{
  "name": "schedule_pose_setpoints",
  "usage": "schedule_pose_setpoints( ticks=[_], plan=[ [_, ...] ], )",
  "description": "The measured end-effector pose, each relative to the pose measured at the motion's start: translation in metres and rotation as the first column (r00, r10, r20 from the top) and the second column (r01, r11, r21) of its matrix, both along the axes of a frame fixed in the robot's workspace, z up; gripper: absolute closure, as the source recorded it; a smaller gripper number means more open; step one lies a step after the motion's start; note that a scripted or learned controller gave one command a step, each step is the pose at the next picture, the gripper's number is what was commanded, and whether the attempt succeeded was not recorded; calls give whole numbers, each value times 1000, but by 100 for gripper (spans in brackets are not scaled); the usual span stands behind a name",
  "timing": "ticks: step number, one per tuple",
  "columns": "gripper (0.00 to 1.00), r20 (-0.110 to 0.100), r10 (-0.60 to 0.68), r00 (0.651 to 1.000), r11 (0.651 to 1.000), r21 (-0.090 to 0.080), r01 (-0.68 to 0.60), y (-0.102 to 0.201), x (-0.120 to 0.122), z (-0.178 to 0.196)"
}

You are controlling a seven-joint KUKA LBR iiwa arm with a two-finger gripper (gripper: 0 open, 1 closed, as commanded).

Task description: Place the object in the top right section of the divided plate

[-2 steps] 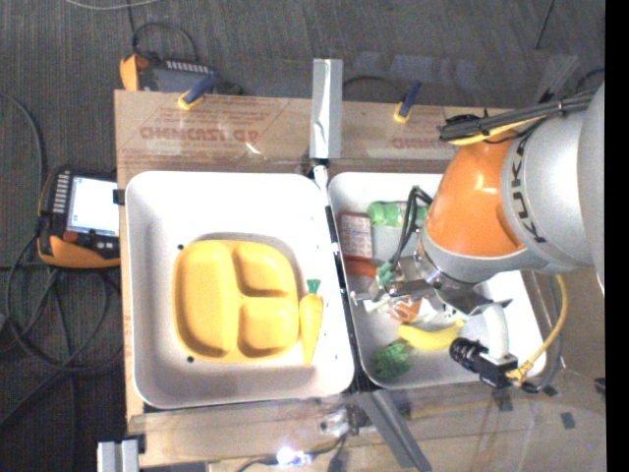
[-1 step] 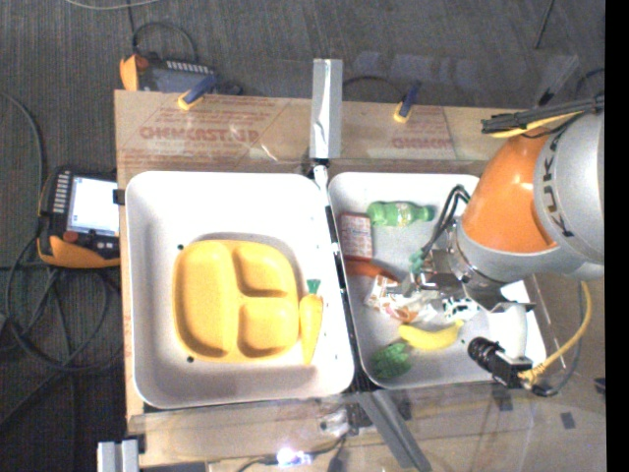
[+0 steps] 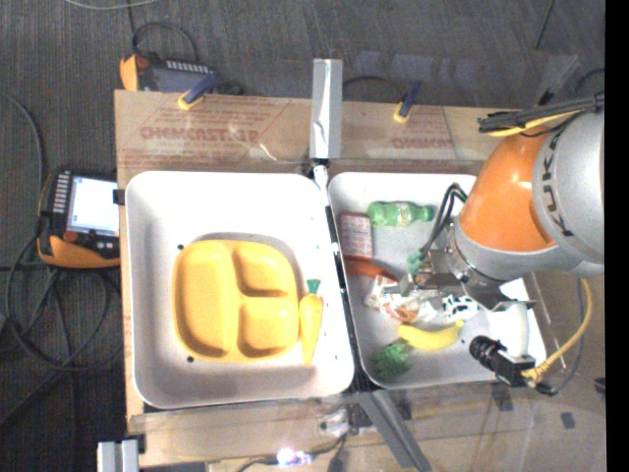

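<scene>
Gripper (image 3: 428, 275) well to the right of the yellow divided plate (image 3: 236, 298), lowered into the right bin (image 3: 346, 190); spread of its tips tucked under the wrist, so cannot tell how far open or whether anything is held. Grey arm (image 3: 580, 195) with orange band reaching in from further right of the plate. Plate itself flat in the middle of the left bin (image 3: 147, 205), one large section on its left, two smaller ones stacked on its right. Toy carrot (image 3: 311, 324) touching the plate's right rim, lying lengthwise along it beside the lower right section, green top pointing up, outside every section. All remaining items right of the plate, across the divider between the bins: crumpled wrapper (image 3: 398, 305) just beside the gripper; banana (image 3: 430, 337) below that; green leafy toy (image 3: 391, 362) lower still, near the bin's front wall; green bottle (image 3: 398, 212) lying on its side, level with a spot above the plate's top edge; red-labelled packet (image 3: 354, 234) between bottle and plate. Cannot tell which of these is the object meant for the plate.
</scene>
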State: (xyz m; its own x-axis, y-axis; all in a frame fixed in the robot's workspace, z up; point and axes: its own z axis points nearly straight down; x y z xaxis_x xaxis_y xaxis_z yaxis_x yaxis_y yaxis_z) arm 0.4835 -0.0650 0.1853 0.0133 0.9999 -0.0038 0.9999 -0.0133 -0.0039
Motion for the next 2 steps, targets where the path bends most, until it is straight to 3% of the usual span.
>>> schedule_pose_setpoints(
  ticks=[1, 2],
  plan=[
    [100, 0, -69, 998, 998, 1, 69, -70, 0, 9],
    [100, 11, 71, 997, 998, 2, -71, -130, 3, -61]
  ],
)
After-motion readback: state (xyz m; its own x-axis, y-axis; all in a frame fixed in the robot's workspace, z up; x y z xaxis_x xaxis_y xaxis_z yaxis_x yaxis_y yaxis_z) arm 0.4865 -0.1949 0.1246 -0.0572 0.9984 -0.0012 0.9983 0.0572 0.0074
